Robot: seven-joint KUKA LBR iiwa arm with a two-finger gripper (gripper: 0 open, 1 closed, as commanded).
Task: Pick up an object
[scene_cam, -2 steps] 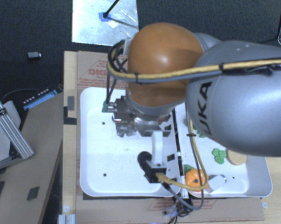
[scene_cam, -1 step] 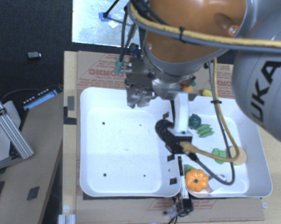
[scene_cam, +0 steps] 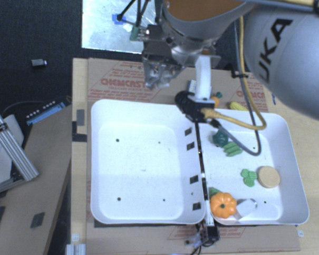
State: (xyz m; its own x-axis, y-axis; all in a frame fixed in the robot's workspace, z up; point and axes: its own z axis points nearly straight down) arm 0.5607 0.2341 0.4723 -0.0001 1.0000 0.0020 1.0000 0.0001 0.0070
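My gripper [scene_cam: 159,75] hangs high over the cardboard behind the back edge of the left bin [scene_cam: 103,148], and nothing shows in it. The objects lie in the right bin [scene_cam: 290,156]. An orange pumpkin [scene_cam: 223,205] sits at its front left corner beside a white piece [scene_cam: 246,208]. A tan round biscuit [scene_cam: 268,176] lies next to a green leafy piece [scene_cam: 248,177]. Farther back are a green pod [scene_cam: 232,149] and a teal object [scene_cam: 220,137]. A yellow item [scene_cam: 237,106] lies at the back rim, partly hidden by cables.
A yellow cable [scene_cam: 239,122] and a grey one loop from the arm over the back of the right bin. A black mount [scene_cam: 191,103] sits above the divider between the bins. Metal rails [scene_cam: 11,149] stand at the far left.
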